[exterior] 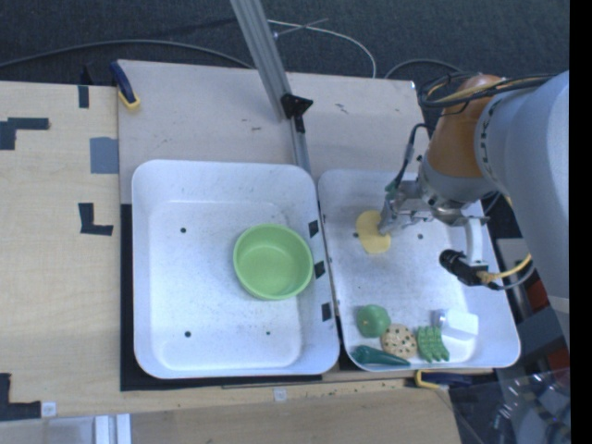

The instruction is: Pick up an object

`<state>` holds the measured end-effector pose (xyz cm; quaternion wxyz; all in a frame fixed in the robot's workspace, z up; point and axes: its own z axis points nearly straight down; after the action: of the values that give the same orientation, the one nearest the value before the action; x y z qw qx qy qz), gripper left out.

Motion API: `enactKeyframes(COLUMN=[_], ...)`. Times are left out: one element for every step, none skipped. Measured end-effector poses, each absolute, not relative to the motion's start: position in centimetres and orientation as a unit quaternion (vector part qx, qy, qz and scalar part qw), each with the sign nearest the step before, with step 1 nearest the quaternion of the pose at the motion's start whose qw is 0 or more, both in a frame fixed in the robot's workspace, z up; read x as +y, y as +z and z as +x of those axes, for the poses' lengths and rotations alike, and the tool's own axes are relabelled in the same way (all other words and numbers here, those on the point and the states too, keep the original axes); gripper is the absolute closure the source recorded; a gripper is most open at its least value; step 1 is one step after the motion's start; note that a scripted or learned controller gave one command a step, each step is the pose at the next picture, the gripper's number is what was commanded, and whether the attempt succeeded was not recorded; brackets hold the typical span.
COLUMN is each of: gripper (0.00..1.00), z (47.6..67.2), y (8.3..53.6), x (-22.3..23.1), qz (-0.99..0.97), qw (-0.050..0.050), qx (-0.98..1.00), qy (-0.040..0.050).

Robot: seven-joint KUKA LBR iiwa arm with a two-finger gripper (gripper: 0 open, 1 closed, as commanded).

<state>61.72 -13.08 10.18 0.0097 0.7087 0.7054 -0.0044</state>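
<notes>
Down along the near edge of the right bin [499, 336] sits a little cluster: a green ball [374, 320], a speckled cookie [399, 340], a dark green pepper [379, 355], a leafy green toy [431, 343] and a white block [460, 324]. Further up, the gripper [392, 216] is low at the yellow piece [373, 232], right against its edge, though whether it has any hold on it I cannot tell. Nothing looks lifted yet, so the pick-up remains to be done. Over in the left bin [157, 248] a green bowl [272, 262] sits well apart, no bother. The bin wall between the two lies just beside the yellow piece, leaving little room there.
</notes>
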Motion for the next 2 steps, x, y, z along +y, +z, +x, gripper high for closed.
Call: enactKeyframes(gripper=[1.0, 1.0], z=[61.5, 61.5], y=[16.3, 22.3], x=[-13.7, -12.8], qz=[0.707, 0.706], qw=[0.003, 0.002], qx=[0.707, 0.708], qy=[0.001, 0.0015])
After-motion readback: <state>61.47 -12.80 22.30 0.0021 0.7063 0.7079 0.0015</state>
